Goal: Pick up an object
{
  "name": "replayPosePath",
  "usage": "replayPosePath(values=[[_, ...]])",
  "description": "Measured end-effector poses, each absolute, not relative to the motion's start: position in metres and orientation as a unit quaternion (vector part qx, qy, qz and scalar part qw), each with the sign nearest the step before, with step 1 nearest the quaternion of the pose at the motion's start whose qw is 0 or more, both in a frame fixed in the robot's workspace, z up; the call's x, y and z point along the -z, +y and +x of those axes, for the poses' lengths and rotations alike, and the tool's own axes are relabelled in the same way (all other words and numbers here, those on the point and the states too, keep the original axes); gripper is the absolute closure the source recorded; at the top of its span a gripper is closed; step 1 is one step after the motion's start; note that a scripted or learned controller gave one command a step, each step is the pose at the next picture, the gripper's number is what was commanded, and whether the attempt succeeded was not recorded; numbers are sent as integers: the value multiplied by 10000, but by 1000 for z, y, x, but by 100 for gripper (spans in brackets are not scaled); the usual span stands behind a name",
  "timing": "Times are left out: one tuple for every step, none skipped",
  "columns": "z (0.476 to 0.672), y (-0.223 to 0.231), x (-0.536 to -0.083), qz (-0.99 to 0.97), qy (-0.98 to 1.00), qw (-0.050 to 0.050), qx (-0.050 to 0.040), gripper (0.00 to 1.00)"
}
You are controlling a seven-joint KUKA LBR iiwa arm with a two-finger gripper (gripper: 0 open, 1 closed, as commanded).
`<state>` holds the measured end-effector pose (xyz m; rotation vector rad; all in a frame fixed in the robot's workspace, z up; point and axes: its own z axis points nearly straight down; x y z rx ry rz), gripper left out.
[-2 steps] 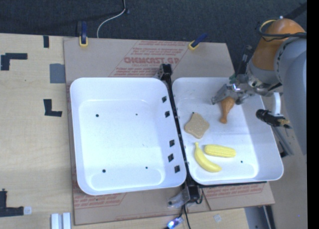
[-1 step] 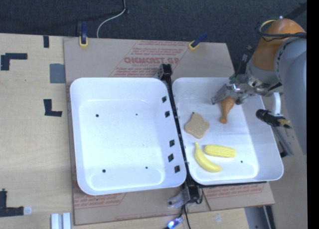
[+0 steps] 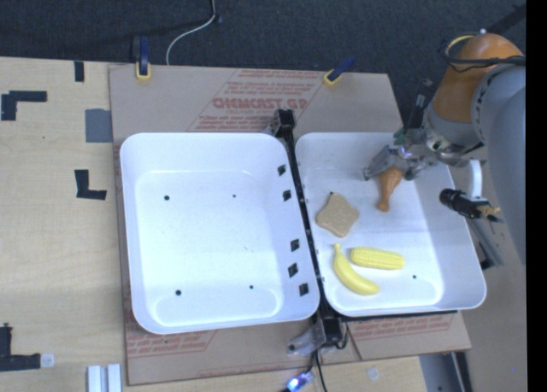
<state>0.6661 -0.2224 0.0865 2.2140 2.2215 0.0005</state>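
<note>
1. Reaching in from 3 o'clock: grey arm (image 3: 513, 125) with orange band, wrist hanging over the upper right part of the right bin (image 3: 427, 296).
2. Pincer (image 3: 395, 162) low over that bin, at about 1 o'clock from the bin's middle; fingers spread apart, one grey finger (image 3: 376, 166) pointing toward 9 o'clock.
3. Tan drumstick-shaped toy (image 3: 389, 185) right at the pincer, thick end up between the fingers, thin end hanging toward 6 o'clock; touching or very nearly so; firm grip or mere contact impossible to tell.
4. Toy's lower end close to the bin floor; lifted or resting, cannot tell.
5. Near the bin's middle, at 8 o'clock from the pincer: a tan bread slice (image 3: 338, 214), apart from the drumstick.
6. At 6 o'clock in the same bin: a yellow corn cob (image 3: 377, 258) and a yellow banana (image 3: 352, 272), just beside each other, well apart from the pincer.
7. At 9 o'clock: left bin (image 3: 205, 228), white, side by side with the right one.
</note>
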Motion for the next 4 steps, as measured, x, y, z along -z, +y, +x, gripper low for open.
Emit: replayPosePath(values=[[669, -205, -86, 7062, 7080, 19, 5, 0], [670, -205, -97, 7066, 7076, 28, 1, 100], [597, -136, -85, 7059, 7083, -24, 7, 100], [580, -64, -191, 7039, 7103, 19, -39, 100]])
